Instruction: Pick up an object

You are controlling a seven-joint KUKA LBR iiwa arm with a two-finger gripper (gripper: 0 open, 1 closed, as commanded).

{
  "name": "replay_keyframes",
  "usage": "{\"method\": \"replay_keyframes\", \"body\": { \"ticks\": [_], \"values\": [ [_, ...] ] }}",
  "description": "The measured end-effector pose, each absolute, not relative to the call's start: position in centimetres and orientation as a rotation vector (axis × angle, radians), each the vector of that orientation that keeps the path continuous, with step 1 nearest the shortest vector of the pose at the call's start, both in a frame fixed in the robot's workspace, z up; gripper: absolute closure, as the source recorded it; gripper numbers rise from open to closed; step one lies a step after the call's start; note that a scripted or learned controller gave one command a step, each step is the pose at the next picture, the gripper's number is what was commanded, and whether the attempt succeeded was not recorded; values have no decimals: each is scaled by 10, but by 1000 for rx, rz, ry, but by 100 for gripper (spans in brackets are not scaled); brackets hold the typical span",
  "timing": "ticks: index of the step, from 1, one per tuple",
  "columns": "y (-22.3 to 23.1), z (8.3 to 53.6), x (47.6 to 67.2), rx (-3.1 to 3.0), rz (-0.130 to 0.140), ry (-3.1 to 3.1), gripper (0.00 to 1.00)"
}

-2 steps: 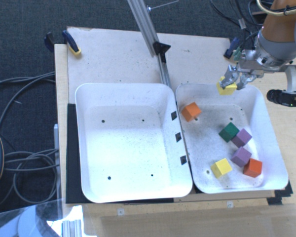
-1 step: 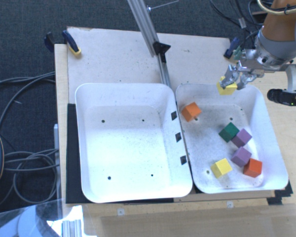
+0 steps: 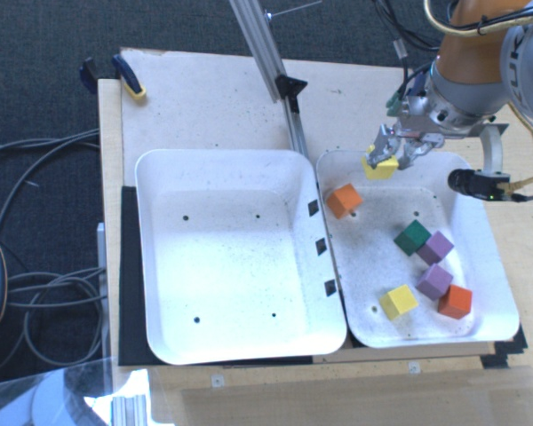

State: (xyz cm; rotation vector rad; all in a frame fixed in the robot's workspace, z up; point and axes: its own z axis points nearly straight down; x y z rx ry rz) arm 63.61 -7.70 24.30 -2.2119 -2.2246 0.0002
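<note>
Two white bins (image 3: 160, 238) on plywood bench (image 3: 204, 105) | dark carpet floor (image 3: 35, 25) | gripper (image 3: 393, 153) fingers pinching yellow cube (image 3: 381, 168), lifted over right bin's far edge, tilted, no long axis | six blocks below.

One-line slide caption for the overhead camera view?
Gripper holds a yellow block above the right bin; six blocks lie below.

Speckled matt white plastic bins (image 3: 160, 264) on a pale wooden bench (image 3: 204, 105).
</note>
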Motion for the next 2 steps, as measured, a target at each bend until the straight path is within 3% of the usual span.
{"method": "replay_keyframes", "body": {
  "ticks": [2],
  "values": [
    [22,223,586,-2211,3,-2223,100]
  ]
}}
